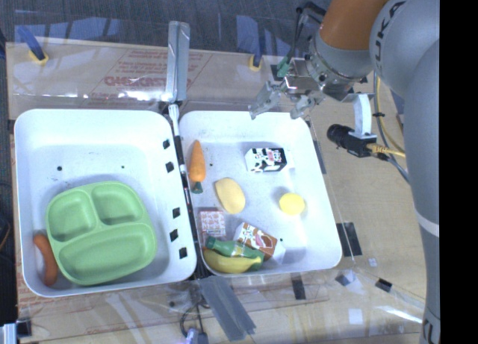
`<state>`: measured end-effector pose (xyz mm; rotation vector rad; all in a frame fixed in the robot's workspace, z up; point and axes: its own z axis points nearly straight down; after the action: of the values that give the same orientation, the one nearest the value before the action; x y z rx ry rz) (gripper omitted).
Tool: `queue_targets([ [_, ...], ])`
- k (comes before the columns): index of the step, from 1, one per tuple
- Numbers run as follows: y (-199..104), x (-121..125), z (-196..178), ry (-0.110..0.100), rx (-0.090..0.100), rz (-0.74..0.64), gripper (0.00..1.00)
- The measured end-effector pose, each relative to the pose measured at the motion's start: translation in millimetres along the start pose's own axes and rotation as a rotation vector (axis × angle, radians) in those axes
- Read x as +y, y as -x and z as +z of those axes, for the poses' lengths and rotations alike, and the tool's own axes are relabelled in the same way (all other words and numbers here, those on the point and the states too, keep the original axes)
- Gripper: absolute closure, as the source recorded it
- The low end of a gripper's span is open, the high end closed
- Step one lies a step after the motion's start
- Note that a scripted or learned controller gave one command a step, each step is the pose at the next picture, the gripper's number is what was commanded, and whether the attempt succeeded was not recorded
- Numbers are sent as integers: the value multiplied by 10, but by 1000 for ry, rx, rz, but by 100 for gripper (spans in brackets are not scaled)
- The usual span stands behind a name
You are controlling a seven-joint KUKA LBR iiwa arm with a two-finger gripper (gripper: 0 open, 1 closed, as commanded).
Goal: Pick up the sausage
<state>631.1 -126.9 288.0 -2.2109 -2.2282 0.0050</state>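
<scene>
Two shallow white plastic bins are seen side by side, and the reddish-brown sausage (45,259) lies in the left bin (89,130), at its near left corner, touching the edge of the green three-compartment plastic tray (101,232) and partly tucked under its rim. The two-finger gripper (280,101) hangs over the far rim of the right bin (317,186), well apart from the sausage, with its fingers spread and nothing between them. The step in hand is judged to be the approach, barely begun. For it to be done well, the gripper should be carried across both bins to the near left corner and lowered with the fingers set across the sausage's width, not along it. Little room is left between the tray and the bin wall, so one finger may need to be slipped into that gap; a push against the tray could shift it over the sausage. In the right bin, a small carton with black and white cow patches (266,159) and a brown and white carton (256,239) bear print too small to be read. Red lettering on the sheet beyond the bins (142,70) is seen but cannot be made out.
</scene>
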Motion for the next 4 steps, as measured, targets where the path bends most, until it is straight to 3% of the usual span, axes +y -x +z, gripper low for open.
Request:
queue_targets([
  [1,236,255,1012,-2,1,125,0],
  [2,431,-658,1972,-1,2,236,0],
  [3,-289,-417,1964,2,1,321,0],
  [4,-345,251,1962,1,2,408,0],
])
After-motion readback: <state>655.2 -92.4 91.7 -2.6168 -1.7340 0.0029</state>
